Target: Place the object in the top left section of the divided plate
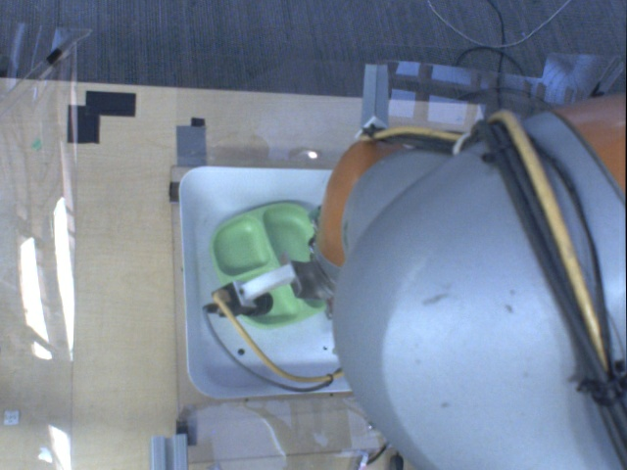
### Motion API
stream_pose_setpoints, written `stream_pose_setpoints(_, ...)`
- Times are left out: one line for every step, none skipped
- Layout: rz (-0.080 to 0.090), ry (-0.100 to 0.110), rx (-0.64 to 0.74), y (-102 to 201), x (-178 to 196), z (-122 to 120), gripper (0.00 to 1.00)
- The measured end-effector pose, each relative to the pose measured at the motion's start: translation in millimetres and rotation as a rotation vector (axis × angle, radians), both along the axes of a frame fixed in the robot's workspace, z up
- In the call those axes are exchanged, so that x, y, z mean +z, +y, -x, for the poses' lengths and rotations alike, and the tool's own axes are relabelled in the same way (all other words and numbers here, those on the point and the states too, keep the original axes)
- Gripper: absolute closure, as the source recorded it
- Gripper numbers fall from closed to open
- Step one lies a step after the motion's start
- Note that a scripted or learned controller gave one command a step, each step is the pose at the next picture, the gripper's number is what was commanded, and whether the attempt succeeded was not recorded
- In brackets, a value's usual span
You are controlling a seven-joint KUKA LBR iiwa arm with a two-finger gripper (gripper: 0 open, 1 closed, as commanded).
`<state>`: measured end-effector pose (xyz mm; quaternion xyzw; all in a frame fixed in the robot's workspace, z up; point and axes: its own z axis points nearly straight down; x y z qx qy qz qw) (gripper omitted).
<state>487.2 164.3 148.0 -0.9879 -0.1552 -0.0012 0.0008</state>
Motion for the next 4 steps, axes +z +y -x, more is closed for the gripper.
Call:
stream_pose_setpoints(0.000,0.000,-0.001,0,0,0,0.00)
stream_pose_setpoints(0.002,0.000,0.206,-64,36,0,0.00)
stream_pose_setpoints(0.000,-0.002,-0.035,27,25,-9,0.00)
stream_pose_setpoints(0.001,-0.002,-0.035,26,24,-9,0.00)
